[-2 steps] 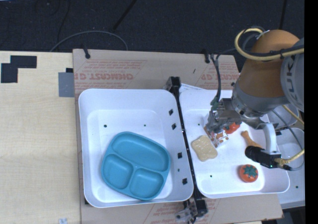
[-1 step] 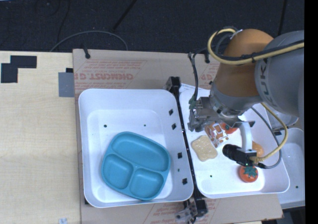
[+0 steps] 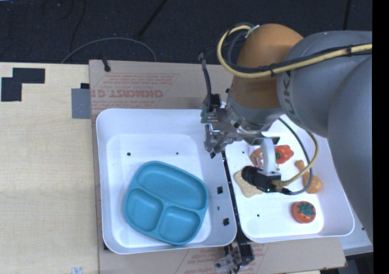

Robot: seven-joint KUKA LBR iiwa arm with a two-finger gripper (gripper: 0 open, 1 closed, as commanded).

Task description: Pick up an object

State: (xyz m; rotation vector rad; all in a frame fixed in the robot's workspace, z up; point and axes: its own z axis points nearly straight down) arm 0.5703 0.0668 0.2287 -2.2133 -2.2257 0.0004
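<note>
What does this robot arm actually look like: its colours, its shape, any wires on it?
The arm is thick and rounded, with a smooth grey shell. Above the wrist sits a bulging orange band. A yellow cable runs along the grey part and loops around the orange one. At the tip, the gripper is a small cluster of silvery metal and dark parts. No markings are legible.

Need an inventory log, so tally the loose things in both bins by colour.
Blue: 1 (plate)
Red: 2 (front fruit, back fruit, partly hidden)
Orange: 2 (small bit, round bit)
Tan: 1 (slice)
Total: 6
</note>
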